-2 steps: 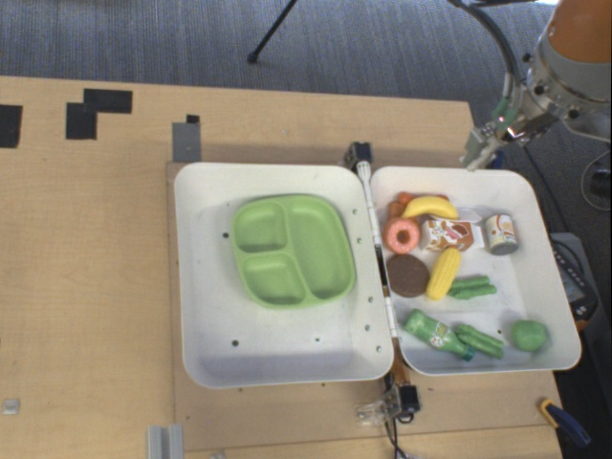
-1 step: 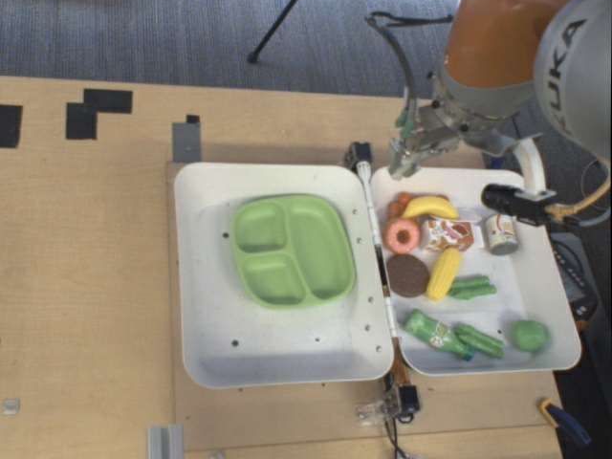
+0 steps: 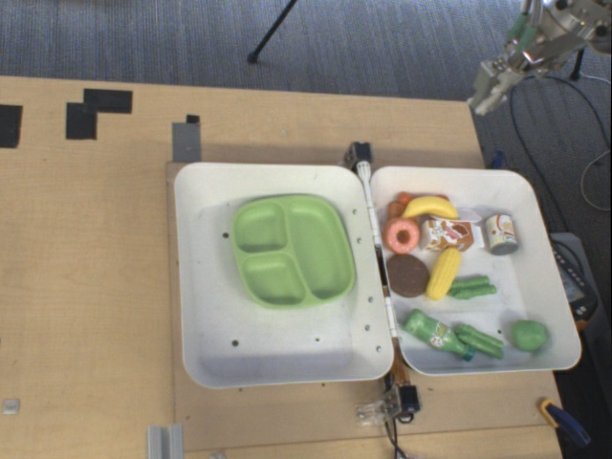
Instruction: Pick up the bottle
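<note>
- Gripper (image 3: 490,86): I see it up at the top right corner, above the bench edge and well apart from both bins; whether the claw is apart or together I cannot tell from here
- Bottle (image 3: 436,334): green, lying on its side near the front of the right bin (image 3: 535,213), slanted, its far end touching or just beside another green item (image 3: 481,340)
- Green ball (image 3: 528,335): front right corner of the right bin, near the bottle group
- Corn cob (image 3: 443,272): yellow, middle of the right bin, beside a brown disc (image 3: 408,274)
- Pink doughnut (image 3: 402,236): just behind the brown disc, touching a banana (image 3: 429,206)
- Small carton (image 3: 449,233): between doughnut and a tin can (image 3: 499,233)
- Green pod (image 3: 470,287): just right of the corn cob
- Left bin (image 3: 206,352): I log one green divided plate (image 3: 291,251) with three compartments, lying flat in its middle
</note>
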`<act>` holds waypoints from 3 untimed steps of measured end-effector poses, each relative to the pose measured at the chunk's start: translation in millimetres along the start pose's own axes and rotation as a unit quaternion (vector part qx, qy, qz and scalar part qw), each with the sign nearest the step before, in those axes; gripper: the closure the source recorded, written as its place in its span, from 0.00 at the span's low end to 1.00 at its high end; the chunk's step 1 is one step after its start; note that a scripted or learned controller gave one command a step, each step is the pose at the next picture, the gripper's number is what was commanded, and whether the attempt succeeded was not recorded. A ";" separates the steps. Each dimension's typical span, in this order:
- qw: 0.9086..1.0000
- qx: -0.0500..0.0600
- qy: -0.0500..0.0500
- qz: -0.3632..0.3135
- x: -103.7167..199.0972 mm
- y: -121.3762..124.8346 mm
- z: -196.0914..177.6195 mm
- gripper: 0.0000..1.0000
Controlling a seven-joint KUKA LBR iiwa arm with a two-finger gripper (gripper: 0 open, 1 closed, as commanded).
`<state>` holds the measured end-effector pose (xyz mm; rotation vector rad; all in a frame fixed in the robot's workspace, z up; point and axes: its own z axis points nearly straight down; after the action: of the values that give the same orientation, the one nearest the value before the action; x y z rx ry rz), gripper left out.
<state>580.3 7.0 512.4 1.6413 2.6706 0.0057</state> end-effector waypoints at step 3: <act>0.988 0.000 0.000 0.154 20.8 -93.6 -6.2 1.00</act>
<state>487.3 -16.7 517.8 2.0337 2.3851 0.0081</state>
